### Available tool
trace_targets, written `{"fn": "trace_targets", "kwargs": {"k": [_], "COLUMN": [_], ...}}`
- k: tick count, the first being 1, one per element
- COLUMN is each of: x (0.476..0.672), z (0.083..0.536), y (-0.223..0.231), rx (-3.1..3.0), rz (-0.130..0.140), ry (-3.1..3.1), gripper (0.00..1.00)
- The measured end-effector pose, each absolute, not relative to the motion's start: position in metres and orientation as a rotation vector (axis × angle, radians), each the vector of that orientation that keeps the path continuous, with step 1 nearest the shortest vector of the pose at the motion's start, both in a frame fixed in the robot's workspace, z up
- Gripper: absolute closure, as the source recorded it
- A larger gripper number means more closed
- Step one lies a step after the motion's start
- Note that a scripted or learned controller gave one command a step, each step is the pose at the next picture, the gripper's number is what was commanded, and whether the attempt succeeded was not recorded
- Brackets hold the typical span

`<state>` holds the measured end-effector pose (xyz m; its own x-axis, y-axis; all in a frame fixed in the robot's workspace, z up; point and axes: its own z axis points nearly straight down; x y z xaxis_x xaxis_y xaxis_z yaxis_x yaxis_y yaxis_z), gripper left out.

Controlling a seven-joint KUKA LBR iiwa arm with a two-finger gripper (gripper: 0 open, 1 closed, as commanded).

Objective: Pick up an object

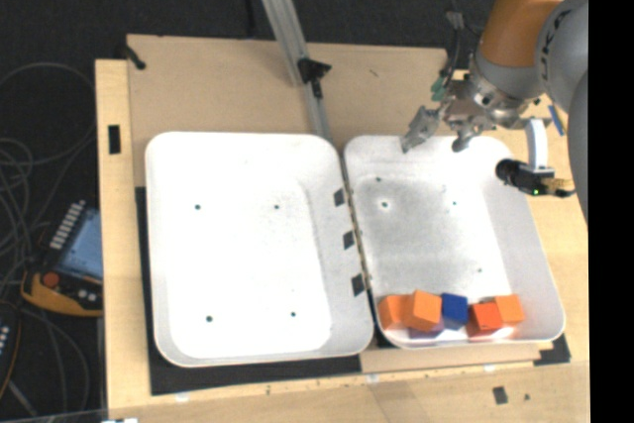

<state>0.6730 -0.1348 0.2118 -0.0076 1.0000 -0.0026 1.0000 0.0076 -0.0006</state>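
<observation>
Gripper [436, 136] fingers apart, holding nothing, above right bin's [515, 243] far edge; should descend squarely over one block (orange block [424, 310] recommended).

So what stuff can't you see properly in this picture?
- Purple thing, camera view: the orange blocks cover most of it, so its shape is unclear.
- Arm, camera view: the picture's top and right edges cut it off.
- Hand, camera view: small and blurry above the right bin.
- Handheld device, camera view: the left edge clips it, and its screen is unreadable.
</observation>
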Motion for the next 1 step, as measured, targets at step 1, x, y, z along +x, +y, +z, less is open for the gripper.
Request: {"fn": "trace_targets", "kwargs": {"k": [1], "x": [0.6791], "z": [0.1276], "y": [-0.1172], "rx": [2.219], "rz": [-0.007], "ry": [2.228], "gripper": [0.00]}}
